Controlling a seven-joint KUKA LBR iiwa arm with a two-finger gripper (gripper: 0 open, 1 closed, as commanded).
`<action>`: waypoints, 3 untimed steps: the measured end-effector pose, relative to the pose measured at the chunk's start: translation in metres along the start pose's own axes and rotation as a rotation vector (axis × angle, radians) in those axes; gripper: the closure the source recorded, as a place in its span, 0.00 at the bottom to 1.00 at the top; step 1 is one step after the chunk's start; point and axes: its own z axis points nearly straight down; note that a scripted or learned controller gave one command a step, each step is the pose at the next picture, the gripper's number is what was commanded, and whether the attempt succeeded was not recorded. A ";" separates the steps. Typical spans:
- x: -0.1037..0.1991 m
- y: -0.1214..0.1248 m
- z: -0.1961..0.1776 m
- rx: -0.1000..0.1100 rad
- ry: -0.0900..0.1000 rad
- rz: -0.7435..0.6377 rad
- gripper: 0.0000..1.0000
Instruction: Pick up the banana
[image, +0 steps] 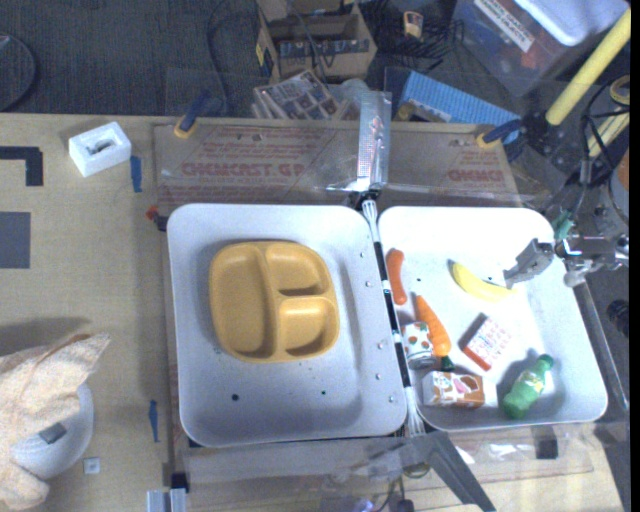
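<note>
A curved yellow banana (478, 281) lies in the right shallow white plastic bin (580, 330), near its back. The grey two-finger gripper (524, 264) sits just beside the banana's right end.

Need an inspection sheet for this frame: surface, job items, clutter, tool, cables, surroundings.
Surface: two shallow white bins side by side, left bin, right bin.
Job's things: curved yellow banana in the right bin's upper middle, lying flat.
Clutter: yellow compartment tray in the left bin; orange carrot, green plastic bottle, small juice carton in the right bin.
Grippers: tool beside the banana's right end; nothing seen held.
Cables: dark cables beyond the bins.
Surroundings: crumpled beige cloth at left.
</note>
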 end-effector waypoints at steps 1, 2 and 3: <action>-0.031 0.066 0.133 0.000 0.000 0.123 0.00; -0.022 0.088 0.193 -0.006 -0.002 0.106 0.00; -0.024 0.089 0.181 -0.011 -0.002 0.110 1.00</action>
